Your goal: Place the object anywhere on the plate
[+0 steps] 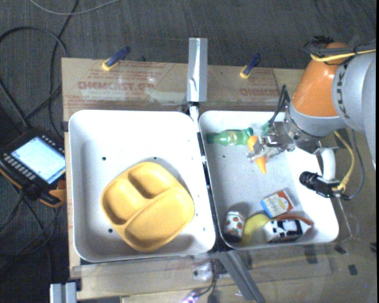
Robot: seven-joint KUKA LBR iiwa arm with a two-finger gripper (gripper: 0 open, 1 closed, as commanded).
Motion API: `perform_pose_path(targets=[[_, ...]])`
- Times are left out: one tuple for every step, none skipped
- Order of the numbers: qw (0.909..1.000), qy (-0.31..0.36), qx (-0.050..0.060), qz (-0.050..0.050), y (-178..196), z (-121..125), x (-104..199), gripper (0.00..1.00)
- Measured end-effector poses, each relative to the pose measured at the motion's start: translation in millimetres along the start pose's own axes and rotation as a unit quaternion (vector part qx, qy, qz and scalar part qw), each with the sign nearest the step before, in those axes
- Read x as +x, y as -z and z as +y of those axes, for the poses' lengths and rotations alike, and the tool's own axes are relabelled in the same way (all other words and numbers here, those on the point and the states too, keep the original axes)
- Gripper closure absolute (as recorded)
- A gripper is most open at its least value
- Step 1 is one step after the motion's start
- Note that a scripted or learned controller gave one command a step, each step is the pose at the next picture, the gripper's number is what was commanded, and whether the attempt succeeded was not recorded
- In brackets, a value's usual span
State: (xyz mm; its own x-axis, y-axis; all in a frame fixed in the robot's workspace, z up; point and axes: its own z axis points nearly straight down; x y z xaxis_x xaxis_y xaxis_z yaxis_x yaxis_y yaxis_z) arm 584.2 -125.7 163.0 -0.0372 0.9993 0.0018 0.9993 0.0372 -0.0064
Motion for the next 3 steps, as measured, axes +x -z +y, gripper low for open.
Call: perform_pose_path(targets=[[0.9987, 0.051, 0.000, -0.002, -62.8, 17.5, -56.1, 1.00], [0.9974, 0.071, -0.001, -0.001, 23.7, 24.6, -0.8, 1.00], [0.9990, 0.044, 0.001, -0.001, 16.4, -20.5, 92.7, 1.00]])
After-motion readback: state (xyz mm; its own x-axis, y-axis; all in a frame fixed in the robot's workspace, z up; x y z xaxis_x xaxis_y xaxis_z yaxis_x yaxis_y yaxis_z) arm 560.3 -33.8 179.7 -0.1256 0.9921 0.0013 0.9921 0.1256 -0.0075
